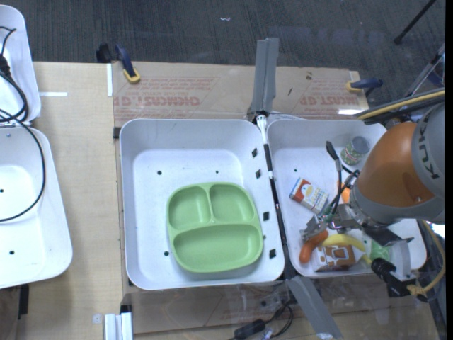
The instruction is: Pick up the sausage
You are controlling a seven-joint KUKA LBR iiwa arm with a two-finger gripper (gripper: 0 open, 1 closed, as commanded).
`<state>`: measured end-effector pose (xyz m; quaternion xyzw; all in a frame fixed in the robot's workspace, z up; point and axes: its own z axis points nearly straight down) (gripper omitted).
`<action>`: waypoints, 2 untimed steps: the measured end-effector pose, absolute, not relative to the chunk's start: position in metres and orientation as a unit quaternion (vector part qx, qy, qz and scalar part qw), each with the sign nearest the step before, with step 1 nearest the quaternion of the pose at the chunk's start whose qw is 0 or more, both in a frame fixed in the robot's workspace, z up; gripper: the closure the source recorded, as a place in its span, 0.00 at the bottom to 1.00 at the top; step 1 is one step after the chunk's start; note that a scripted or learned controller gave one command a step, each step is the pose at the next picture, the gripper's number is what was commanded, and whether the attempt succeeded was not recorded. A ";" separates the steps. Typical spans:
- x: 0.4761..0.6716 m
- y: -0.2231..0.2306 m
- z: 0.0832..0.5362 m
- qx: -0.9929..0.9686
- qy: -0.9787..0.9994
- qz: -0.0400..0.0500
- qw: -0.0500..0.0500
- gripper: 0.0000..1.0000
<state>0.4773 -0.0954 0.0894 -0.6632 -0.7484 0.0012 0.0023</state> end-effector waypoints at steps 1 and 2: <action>0.478 -0.096 0.096 -0.665 -0.747 0.002 0.003 1.00; 0.490 -0.070 0.190 -0.658 -0.753 0.001 0.001 1.00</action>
